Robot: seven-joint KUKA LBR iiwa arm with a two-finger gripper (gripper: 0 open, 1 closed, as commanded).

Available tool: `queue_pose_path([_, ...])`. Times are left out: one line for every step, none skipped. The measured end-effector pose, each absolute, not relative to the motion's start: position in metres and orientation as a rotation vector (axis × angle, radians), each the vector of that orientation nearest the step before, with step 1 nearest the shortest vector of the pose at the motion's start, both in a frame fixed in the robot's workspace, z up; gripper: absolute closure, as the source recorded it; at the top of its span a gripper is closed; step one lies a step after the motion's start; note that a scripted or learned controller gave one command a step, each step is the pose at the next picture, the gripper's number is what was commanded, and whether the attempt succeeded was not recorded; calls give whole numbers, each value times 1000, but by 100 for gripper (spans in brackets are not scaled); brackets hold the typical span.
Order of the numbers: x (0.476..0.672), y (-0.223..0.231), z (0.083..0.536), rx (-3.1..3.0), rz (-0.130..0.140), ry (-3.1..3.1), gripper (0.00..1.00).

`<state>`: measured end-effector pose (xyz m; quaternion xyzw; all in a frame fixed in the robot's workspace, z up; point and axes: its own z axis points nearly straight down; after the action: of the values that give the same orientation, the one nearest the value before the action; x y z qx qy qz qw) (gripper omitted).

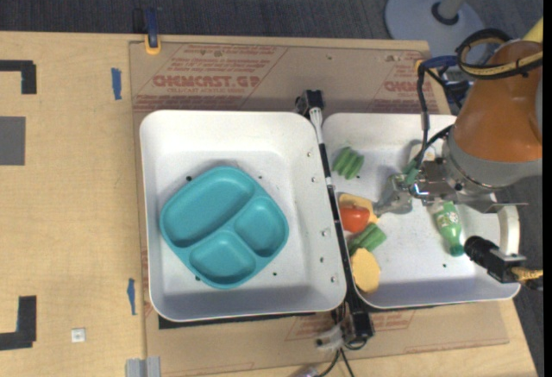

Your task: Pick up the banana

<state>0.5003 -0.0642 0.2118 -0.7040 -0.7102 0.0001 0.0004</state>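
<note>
The tray lies in the left bin; the banana lies in the right bin

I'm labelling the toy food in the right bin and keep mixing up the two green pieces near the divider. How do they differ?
The upper green piece lies by itself on bare bin floor; the lower green piece sits among other items, touching the red piece and close above the yellow piece. The upper one looks ribbed and blocky; the lower one looks smoother and slimmer. Both are bright green, lie tilted, and rest in the right bin.
</note>
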Motion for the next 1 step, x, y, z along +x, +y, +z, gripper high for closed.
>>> queue_pose_path([479,-18,184,-2100,1,-2333,0])
